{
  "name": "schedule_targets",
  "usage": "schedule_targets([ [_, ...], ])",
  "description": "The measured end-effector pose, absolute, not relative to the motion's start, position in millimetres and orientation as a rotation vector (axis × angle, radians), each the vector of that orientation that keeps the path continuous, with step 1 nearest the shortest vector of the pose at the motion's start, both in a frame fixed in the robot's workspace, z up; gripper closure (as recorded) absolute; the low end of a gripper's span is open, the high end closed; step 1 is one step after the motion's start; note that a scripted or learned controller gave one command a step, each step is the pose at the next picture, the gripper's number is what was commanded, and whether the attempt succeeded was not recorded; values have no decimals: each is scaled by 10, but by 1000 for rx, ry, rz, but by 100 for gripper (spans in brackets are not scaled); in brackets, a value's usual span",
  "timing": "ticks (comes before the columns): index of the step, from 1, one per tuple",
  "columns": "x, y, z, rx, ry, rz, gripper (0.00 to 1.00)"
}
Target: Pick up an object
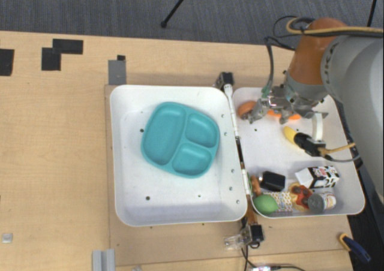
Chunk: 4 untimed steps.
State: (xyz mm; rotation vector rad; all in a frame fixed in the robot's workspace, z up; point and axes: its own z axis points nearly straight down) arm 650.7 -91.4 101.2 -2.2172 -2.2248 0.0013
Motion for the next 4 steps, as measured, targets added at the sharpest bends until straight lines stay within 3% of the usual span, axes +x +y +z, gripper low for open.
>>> schedule_targets([
  [1,6527,-1673,1145,-2217,-2226,2,0],
  [2,6437,-1726,851,-2221,-2228,-5,0],
  [3,6040,-1711,863,-2224,-2230,-9,0],
  [4,6060,-1707,952,-2225,-2232,-11,100],
])
